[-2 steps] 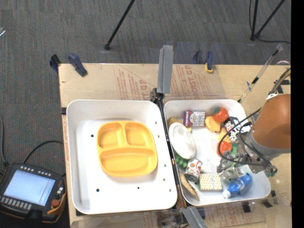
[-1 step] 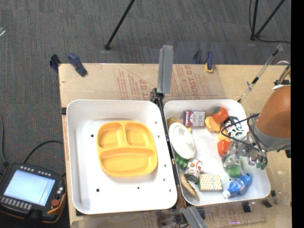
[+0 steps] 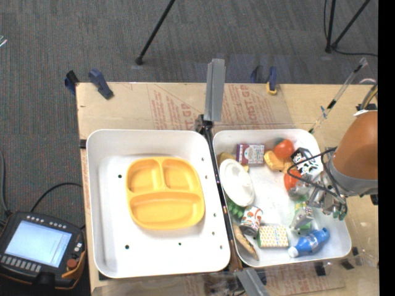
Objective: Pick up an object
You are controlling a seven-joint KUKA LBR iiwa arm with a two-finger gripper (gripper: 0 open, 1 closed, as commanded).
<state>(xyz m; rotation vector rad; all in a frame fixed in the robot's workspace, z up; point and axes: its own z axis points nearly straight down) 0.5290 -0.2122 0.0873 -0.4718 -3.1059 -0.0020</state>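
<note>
My gripper (image 3: 316,201) hangs low over the right side of the right bin (image 3: 271,134), under the orange band of the arm (image 3: 364,153). Just left of it lie a red object (image 3: 291,179) and a black-and-white patterned item (image 3: 300,159). A small grey-green object (image 3: 302,217) lies directly below the gripper, and a blue bottle (image 3: 310,242) rests on its side nearer the front corner. I cannot see anything held in the gripper.
The right bin also holds a white bowl (image 3: 237,182), a maroon box (image 3: 250,153), a tomato (image 3: 284,148), a printed can (image 3: 250,220) and a checkered box (image 3: 273,235). A yellow divided plate (image 3: 165,192) lies in the left bin (image 3: 105,227). A grey post (image 3: 215,91) stands behind the bins.
</note>
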